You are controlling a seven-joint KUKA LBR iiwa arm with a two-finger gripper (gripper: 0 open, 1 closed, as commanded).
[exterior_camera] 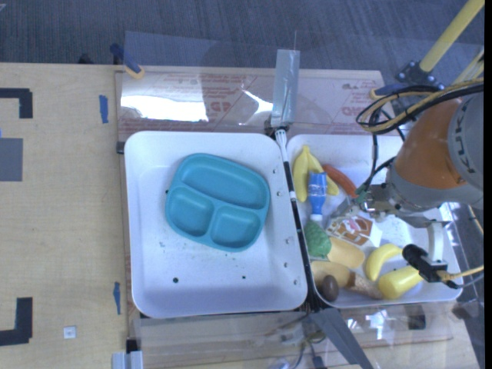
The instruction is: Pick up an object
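Two white bins (146, 229), one blue tray (217, 201), two bananas (305, 165), one blue bottle (317, 189).

The arm (442, 156) is a thick rounded body, orange across its broad band and grey below it toward the wrist. Part of a dark letter marking shows on the grey shell. Black and yellow cables (400, 102) loop beside it.

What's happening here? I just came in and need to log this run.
A grey and orange robot arm reaches in from the right over the right bin, which holds toy food: a banana, a blue bottle, a lemon. The left bin holds a blue divided plate. Nothing is visibly held yet.
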